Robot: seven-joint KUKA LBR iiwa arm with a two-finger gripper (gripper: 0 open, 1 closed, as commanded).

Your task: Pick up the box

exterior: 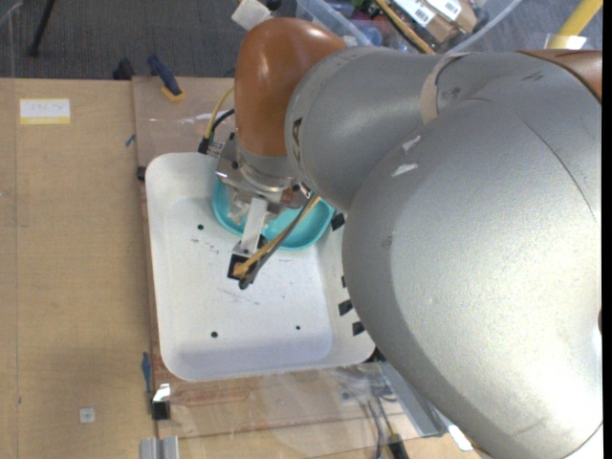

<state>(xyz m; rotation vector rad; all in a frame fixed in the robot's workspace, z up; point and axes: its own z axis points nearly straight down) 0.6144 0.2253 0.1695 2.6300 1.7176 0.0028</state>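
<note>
Over white bin [249, 325] on tan bench [67, 256], gripper [260, 199] above teal bowl [292, 232], openness unclear.

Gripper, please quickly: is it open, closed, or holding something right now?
Gripper: cannot be told from this view. It is above a teal bowl in a white bin.
</note>
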